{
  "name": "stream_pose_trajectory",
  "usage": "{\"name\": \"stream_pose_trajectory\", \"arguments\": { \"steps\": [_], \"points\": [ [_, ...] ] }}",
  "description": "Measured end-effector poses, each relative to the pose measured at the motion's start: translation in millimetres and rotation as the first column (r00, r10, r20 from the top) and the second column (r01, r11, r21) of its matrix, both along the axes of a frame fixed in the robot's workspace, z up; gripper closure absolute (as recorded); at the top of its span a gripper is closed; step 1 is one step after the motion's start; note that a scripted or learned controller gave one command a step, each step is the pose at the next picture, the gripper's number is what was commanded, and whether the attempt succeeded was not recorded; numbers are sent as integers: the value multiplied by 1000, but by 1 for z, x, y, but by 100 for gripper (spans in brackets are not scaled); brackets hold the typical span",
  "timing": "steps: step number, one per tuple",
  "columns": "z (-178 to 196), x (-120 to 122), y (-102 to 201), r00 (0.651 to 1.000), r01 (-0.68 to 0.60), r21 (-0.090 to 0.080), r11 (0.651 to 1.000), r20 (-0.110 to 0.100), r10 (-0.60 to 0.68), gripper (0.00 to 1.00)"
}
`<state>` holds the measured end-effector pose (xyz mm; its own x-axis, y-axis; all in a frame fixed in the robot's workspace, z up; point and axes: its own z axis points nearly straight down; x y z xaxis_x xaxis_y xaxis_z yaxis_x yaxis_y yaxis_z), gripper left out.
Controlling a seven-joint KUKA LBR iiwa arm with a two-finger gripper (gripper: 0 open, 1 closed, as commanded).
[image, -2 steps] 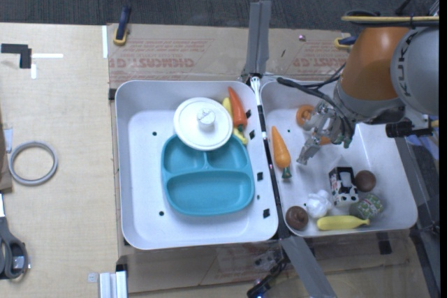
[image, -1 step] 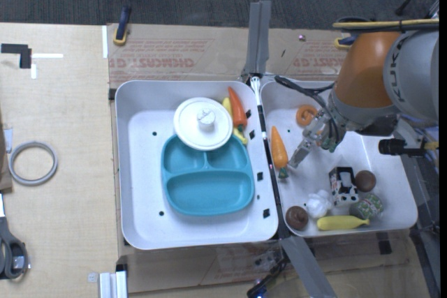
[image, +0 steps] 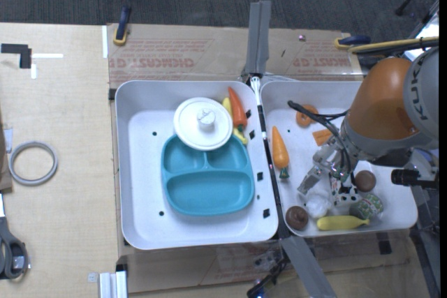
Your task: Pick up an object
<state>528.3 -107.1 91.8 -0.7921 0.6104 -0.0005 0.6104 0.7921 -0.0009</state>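
My gripper (image: 325, 183) hangs low over the right bin (image: 398, 216), near its front middle, with its fingers spread and nothing visible between them. Just below it lies a small clear lump (image: 318, 205). Close by are a yellow banana (image: 341, 222), a brown round piece (image: 297, 217), a brown ball (image: 364, 181) and a green patterned object (image: 369, 206). An orange carrot (image: 279, 148) lies along the bin's left wall. Two small orange pieces (image: 305, 116) sit further back, partly behind the arm.
The left bin (image: 133, 171) holds a blue divided tray (image: 207, 185), a white round lid (image: 203, 123), a red pepper (image: 237, 107) and a yellow piece (image: 227, 107). A tape roll (image: 31, 162) and scissors (image: 10, 256) lie on the bench at far left.
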Motion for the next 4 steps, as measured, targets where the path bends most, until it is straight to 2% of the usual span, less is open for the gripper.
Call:
{"name": "stream_pose_trajectory", "arguments": {
  "steps": [1,2,3,4],
  "points": [
    [1,77,9,1000,18,-1,1000,3,-18,0],
    [10,78,10,1000,15,-3,1000,5,-15,100],
    [137,70,70,973,229,-1,973,2,-229,100],
    [166,119,120,977,212,-1,977,2,-212,100]
  ]
}}
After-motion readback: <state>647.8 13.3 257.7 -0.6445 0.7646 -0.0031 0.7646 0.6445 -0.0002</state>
